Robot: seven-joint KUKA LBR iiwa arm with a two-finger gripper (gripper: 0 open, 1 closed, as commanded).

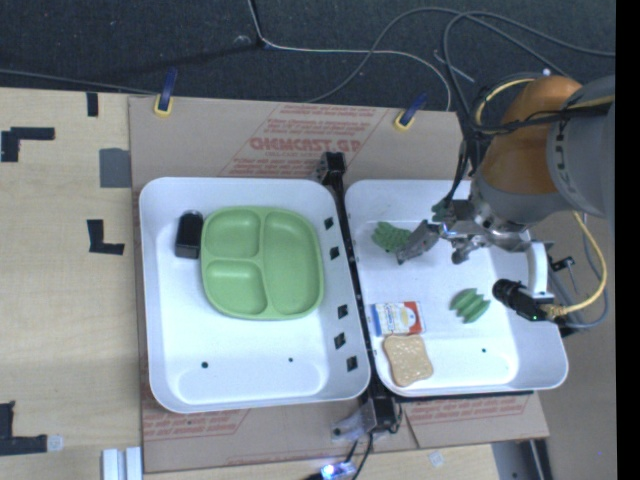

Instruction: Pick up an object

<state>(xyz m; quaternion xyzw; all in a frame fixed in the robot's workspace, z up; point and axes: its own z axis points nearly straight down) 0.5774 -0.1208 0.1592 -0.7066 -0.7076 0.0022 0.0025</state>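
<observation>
The claw (432,238) hangs low in the right bin (500,368), at right of centre, its fingers spread and holding nothing, just beside a green leafy piece (388,235) (probably its target, being nearest).

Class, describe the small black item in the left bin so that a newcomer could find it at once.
Start at the left bin, which holds a green divided plate. Look just beyond the plate's left edge, near its upper corner: the small black block sits there. It is the one dark, boxy object in that bin.
</observation>
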